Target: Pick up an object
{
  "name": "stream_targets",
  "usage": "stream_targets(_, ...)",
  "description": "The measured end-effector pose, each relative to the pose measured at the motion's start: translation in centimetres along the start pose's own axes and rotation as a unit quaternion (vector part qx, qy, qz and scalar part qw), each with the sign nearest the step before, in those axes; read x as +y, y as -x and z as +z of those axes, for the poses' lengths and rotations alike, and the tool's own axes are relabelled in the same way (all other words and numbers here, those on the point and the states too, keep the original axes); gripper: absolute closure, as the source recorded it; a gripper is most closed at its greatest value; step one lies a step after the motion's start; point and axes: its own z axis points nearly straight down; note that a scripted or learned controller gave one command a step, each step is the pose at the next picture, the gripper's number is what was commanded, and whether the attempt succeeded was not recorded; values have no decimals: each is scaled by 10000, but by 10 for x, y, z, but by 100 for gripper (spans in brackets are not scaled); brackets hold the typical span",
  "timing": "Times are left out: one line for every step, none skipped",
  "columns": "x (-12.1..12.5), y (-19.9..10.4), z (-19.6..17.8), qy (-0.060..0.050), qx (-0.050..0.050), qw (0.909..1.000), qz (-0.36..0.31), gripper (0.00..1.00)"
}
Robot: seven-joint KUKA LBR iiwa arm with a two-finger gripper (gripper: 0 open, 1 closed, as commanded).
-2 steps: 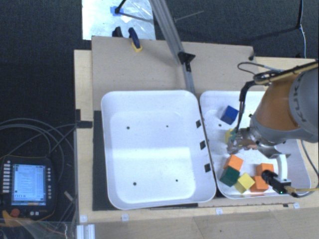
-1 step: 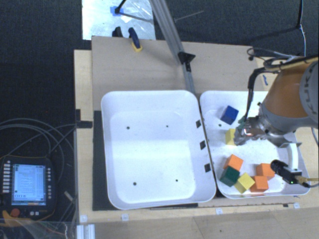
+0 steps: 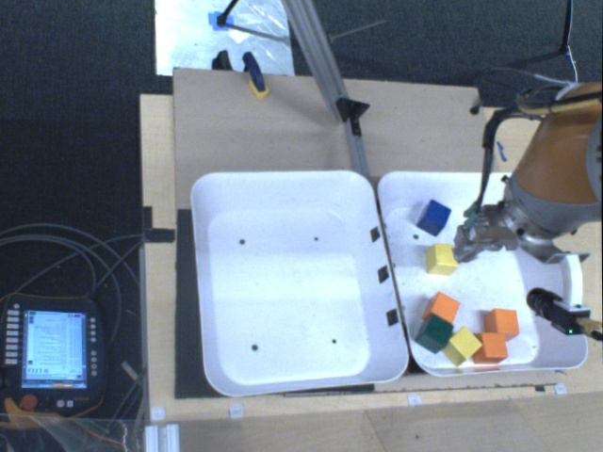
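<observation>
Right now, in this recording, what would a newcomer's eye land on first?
First, the grey arm with its orange band reaching in from the right, its claw low over the right bin beside a yellow cube and a blue cube. Next, the bright heap of orange, green and yellow cubes at that bin's near side. The left bin is plain white by contrast.

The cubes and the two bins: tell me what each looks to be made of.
Cubes, such as the blue cube and the yellow cube: probably painted wood or foam, judging by flat matte colour and crisp edges. Left bin and right bin: likely moulded plastic, smooth white with rounded corners and rims.
</observation>
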Motion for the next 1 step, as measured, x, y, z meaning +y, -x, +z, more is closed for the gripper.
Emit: stream_targets(29,-51,-17,-9,16,10000,-34,100)
